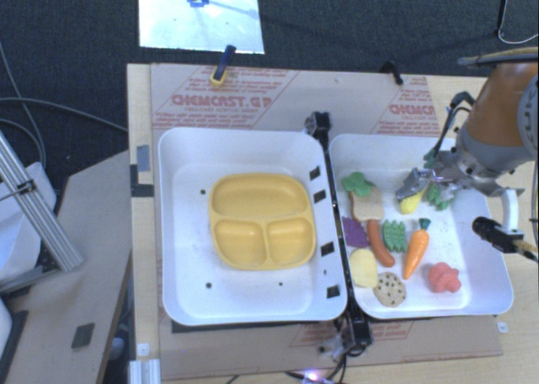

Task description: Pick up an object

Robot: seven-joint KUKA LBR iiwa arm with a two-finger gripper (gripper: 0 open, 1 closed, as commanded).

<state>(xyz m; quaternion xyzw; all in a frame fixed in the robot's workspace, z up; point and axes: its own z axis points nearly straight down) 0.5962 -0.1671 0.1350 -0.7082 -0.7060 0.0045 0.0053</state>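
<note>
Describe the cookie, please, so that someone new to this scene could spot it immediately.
Look at the right bin, the one crowded with toy food, and go to its near edge. The cookie lies there just below a pale yellow piece and left of a red lumpy toy. It alone is a flat tan disc with dark specks.

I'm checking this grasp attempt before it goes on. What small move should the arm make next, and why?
Probably a short straight lift. The gripper sits low in the right bin at a small yellow piece, with green toys close beside; rising would show whether it holds.
</note>
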